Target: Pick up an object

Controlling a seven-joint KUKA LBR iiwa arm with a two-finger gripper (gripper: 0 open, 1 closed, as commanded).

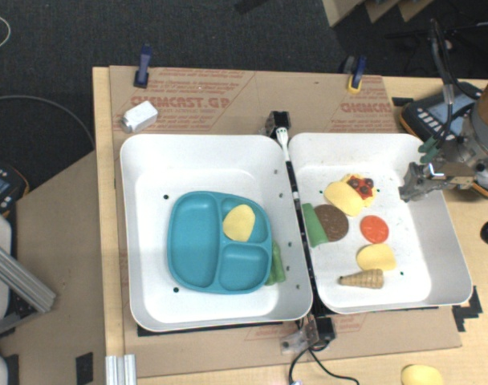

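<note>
A plywood bench (228,95) with red printed lettering sits on dark carpet (107,14), held at its far edge by a blue clamp (143,64) on the left and a blue and yellow clamp (355,72) on the right. A small white block (140,116) lies on the wood near the far left corner. Two shallow white bins sit side by side, their rims touching along the middle.

The left bin (148,167) holds a teal divided plate (216,241) with a pale yellow piece (239,223) in its far right compartment; a green strip (277,265) shows at the plate's right edge.

The right bin (437,239) holds the toy food: a yellow piece with a dark red top (350,193) at the far side, a brown round (332,223) touching a green piece (314,224) by the left wall, an orange disc (375,228) just right of the brown round, a yellow lump (376,257) nearer, and a tan cone (363,278) lying on its side nearest of all.

The gripper (414,184) hangs over the far right part of this bin, well apart from the food; how far its fingers are spread cannot be told, and nothing is seen held between them
</note>
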